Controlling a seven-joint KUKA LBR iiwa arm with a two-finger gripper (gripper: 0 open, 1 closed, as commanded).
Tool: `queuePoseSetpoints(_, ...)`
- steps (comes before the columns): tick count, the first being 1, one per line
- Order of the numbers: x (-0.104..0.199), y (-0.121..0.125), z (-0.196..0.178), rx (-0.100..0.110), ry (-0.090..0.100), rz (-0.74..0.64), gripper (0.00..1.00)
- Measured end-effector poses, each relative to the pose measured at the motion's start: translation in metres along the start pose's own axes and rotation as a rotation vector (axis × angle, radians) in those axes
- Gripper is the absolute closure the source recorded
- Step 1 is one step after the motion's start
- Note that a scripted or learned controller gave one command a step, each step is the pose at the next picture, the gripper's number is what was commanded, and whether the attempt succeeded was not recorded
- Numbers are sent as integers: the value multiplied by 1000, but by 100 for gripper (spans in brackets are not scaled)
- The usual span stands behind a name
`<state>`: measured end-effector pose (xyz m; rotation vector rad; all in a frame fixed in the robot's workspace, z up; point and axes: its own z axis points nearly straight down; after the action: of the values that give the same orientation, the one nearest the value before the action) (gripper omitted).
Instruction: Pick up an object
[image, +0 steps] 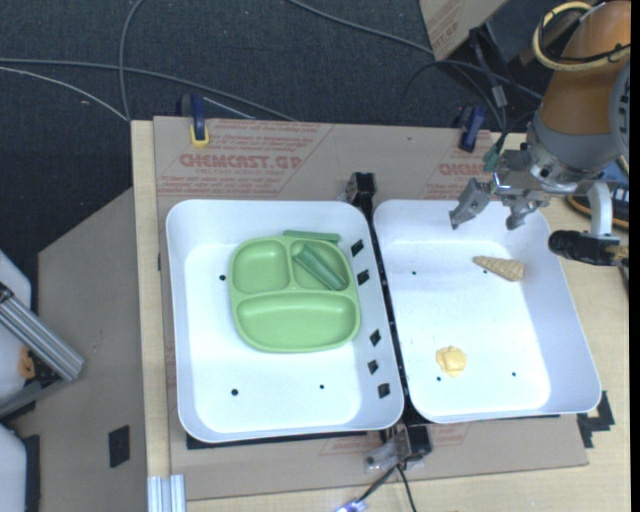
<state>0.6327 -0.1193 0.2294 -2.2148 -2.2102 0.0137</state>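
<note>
My gripper (490, 218) hangs above the far edge of the right bin (560, 340), open, with nothing between its fingers. A tan cone-shaped piece (499, 267) lies in the right bin, a little nearer than the gripper and slightly to its right. A small yellow lump (451, 360) rests in the near half of the same bin. In the left bin (200, 380) sits a green divided plate (294, 295) with a dark green oblong piece (320, 264) in its upper right compartment.
A row of black clips (376, 340) runs along the seam between the two bins. The bins rest on a cardboard sheet (260, 150) held by blue clamps at the far edge. A metal rail (35, 335) lies at the left.
</note>
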Motion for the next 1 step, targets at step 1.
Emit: queuePoseSetpoints(1,0,2,-8,-14,-2,-3,0)
